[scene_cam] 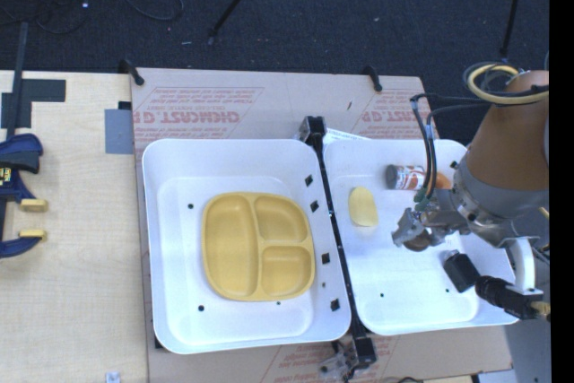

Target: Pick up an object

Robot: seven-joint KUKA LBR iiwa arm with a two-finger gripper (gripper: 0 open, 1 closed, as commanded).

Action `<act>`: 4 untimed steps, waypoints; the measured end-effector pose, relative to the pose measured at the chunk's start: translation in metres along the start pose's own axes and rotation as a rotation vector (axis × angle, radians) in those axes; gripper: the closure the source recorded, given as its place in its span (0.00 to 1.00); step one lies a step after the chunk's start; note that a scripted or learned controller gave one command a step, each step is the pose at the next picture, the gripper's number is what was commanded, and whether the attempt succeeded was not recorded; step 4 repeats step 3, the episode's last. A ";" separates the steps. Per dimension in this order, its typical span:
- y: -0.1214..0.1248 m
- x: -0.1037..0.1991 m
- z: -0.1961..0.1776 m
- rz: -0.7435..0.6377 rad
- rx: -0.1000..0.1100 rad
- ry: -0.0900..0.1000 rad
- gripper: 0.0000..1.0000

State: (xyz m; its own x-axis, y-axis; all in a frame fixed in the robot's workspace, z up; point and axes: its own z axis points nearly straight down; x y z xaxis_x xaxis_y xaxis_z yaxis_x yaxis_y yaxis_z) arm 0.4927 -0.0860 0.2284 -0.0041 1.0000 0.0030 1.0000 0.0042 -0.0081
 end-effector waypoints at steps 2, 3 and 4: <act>0.034 0.105 0.007 -0.001 -0.002 -0.002 1.00; 0.067 0.148 0.007 0.000 -0.004 -0.002 1.00; 0.067 0.148 0.007 0.000 -0.004 -0.002 1.00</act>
